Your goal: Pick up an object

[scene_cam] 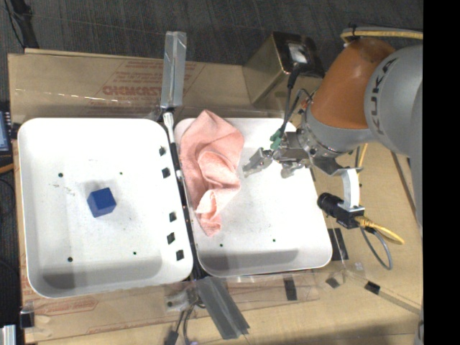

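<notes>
The pincer (253, 162) is hanging beside the pink cloth (208, 165), right of frame centre, fingers apart, seemingly lining up a grab.

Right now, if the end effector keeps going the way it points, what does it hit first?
Most likely the pink cloth. The end effector points toward the view's left over the right bin, and the cloth's edge lies just ahead of it. Height above the bin floor is unclear, so it might pass over the folds.

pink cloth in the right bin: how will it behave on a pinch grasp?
The pink cloth lies crumpled in soft folds, so probably floppy: it should drape and trail. Likely light. A pinch may catch only one fold. The gripper sits beside it.
</notes>
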